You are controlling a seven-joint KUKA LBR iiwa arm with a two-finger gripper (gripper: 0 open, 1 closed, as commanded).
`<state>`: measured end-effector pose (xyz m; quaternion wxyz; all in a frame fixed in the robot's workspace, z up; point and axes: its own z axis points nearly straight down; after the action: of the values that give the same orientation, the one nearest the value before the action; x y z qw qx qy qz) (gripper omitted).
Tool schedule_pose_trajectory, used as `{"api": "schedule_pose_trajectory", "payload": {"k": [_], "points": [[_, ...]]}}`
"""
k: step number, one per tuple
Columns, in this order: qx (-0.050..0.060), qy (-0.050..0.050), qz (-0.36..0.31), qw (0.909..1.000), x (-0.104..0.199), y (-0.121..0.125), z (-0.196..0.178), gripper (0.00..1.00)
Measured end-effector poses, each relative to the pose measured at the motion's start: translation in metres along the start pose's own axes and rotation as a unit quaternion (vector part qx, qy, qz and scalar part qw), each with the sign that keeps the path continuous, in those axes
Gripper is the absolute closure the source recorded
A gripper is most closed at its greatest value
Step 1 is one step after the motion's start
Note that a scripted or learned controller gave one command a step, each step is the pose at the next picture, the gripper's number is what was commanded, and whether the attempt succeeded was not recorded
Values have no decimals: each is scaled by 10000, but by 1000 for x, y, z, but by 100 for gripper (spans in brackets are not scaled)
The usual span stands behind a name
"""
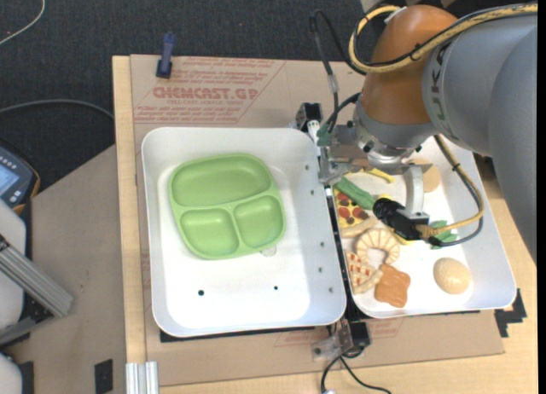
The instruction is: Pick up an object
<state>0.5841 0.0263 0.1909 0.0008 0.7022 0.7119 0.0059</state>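
My gripper (339, 172) hangs low over the far left part of the right bin (490, 286), close to the wall between the two bins. Right beneath and beside it lie a green piece (355, 190) and a pizza slice (348, 211). A little nearer the front there is a round lattice-topped pastry (376, 247), an orange-brown square piece (392, 286) and a beige bun (451, 275). The wrist hides part of a yellow piece (380, 177) and a tan piece (432, 180).
The left bin (222, 294) holds a light green divided plate (226, 205) in its far half. Both bins rest on a cardboard sheet (205, 85). The arm's bulk covers the far right of the right bin.
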Motion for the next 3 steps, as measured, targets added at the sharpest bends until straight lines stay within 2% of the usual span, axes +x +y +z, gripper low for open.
{"api": "schedule_pose_trajectory", "payload": {"k": [1,2,3], "points": [[36,-10,21,10000,72,-40,-37,100],[104,-29,40,9999,115,-96,7,100],[-31,-20,51,10000,139,-7,-83,100]]}}
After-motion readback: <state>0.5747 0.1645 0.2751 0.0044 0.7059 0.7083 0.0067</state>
